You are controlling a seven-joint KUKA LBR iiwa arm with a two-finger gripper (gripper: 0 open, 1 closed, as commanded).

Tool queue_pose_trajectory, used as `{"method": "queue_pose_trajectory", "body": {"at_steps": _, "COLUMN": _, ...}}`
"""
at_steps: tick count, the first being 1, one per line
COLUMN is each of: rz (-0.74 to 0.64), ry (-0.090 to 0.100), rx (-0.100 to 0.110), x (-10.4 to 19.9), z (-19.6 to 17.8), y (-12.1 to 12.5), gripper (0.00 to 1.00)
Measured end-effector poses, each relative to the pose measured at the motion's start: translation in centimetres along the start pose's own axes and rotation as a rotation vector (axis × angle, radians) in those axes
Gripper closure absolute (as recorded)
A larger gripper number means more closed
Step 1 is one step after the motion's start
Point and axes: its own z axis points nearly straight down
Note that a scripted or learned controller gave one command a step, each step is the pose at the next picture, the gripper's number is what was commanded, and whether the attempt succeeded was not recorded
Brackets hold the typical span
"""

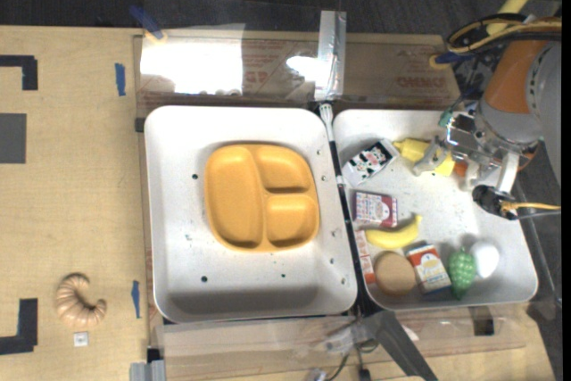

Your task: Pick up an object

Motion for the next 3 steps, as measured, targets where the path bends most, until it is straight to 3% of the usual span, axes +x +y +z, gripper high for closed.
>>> {"method": "queue_pose_trajectory", "body": {"at_steps": 1, "rz": 0.001, "ry": 0.0, "rx": 0.0, "x": 0.0, "z": 0.0, "y": 0.0, "gripper": 0.0}}
{"method": "queue_pose_trajectory", "body": {"at_steps": 2, "rz": -0.316, "ry": -0.007, "rx": 0.034, "x": 0.0, "z": -1.6, "y": 2.9, "gripper": 0.0}}
{"method": "queue_pose_trajectory", "body": {"at_steps": 3, "rz": -0.442, "ry": -0.015, "rx": -0.045, "x": 1.8, "z": 0.3, "y": -8.4, "gripper": 0.0}}
